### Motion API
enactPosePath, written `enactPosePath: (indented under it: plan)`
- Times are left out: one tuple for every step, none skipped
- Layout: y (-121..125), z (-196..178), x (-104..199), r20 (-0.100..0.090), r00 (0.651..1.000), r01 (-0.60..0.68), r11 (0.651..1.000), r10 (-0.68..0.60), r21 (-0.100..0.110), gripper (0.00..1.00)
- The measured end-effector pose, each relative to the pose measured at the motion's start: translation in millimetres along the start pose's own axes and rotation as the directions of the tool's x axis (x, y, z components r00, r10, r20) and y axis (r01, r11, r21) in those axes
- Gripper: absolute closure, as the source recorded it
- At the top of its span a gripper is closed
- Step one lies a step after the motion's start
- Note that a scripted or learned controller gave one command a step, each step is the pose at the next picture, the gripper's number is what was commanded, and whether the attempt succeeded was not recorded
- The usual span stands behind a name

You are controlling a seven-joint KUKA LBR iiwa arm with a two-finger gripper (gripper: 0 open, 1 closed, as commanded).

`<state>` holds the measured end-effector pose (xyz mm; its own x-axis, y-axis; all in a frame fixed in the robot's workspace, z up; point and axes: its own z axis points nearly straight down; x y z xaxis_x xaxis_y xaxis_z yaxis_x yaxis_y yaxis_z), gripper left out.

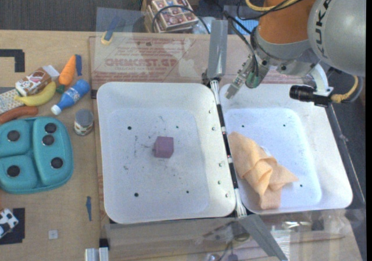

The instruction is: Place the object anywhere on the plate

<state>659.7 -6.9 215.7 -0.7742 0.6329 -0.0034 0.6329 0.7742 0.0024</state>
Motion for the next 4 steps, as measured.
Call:
enactPosePath:
  plan:
    - [0.0, -0.3, -0.2, 0.000, 1.000, 0.000, 1.000, 0.000, -0.001, 0.00]
    - [1.3, -12.4, -1.3, 0.006, 1.000, 0.000, 1.000, 0.000, -0.006, 1.00]
    - [1.1, -12.3, -1.3, 0.005, 1.000, -0.001, 1.000, 0.001, -0.006, 0.00]
    - [2.0, -24.3, -2.8, 0.011, 1.000, -0.002, 1.000, 0.002, -0.011, 1.00]
